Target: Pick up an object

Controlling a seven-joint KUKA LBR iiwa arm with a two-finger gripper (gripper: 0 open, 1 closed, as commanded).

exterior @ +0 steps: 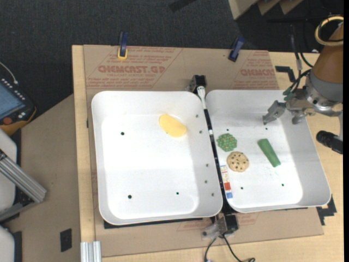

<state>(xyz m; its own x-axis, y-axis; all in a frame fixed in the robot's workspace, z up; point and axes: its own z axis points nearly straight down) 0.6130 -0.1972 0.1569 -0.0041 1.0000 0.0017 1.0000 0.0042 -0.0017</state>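
Note:
In the right bin [305, 192] lie a green round knobbly piece [227, 142], a tan cookie with dark chips [238, 161] just below it, and a green bar [269, 152] to their right. A yellow lump [173, 125] rests in the upper middle of the left bin [109, 201]. My gripper [283, 115] hangs over the upper right part of the right bin, above and slightly right of the green bar. Its fingers are spread open with nothing between them.
Both bins sit on a cardboard sheet [163, 64] held by blue clamps [123, 45] at the back. A black bar with a connector [199, 83] runs between the bins. The arm's grey and orange wrist [327, 70] stands over the right bin's far right edge.

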